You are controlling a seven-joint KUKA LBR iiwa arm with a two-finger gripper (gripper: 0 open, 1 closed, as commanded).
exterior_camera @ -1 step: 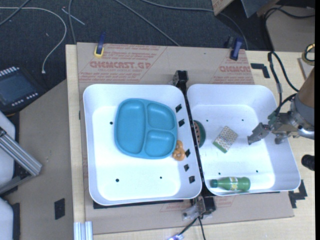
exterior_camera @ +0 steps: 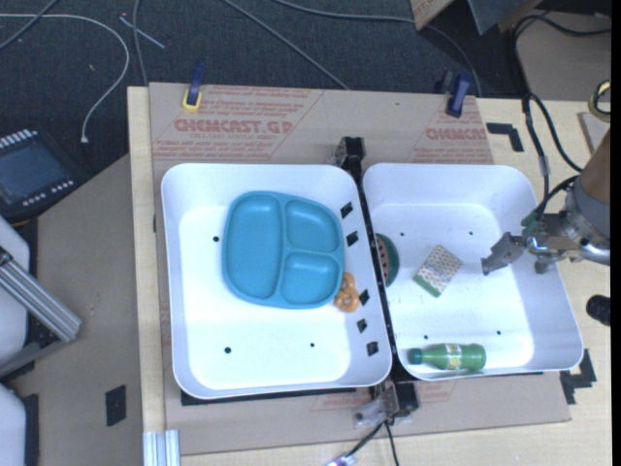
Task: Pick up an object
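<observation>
1. I am seeing the gripper [exterior_camera: 516, 252] hanging over the right bin [exterior_camera: 543, 328], near its right wall, reaching in from the right; I cannot tell its state from here.
2. A sponge [exterior_camera: 437, 269] is lying tilted mid-bin, left of the gripper and apart from it.
3. A bottle [exterior_camera: 447, 358] is lying on its side along the near wall of that bin, well below the gripper.
4. A dark round thing [exterior_camera: 387, 258] is sitting against the divider, just left of the sponge.
5. In the left bin [exterior_camera: 194, 338], a blue tray [exterior_camera: 281, 249] is taking up the middle, and a small orange thing [exterior_camera: 346, 294] is touching its lower right corner.
6. Nothing is lying between the gripper and the sponge.
7. Cables [exterior_camera: 97, 27] are trailing across the floor beyond the tabletop [exterior_camera: 155, 124].
</observation>
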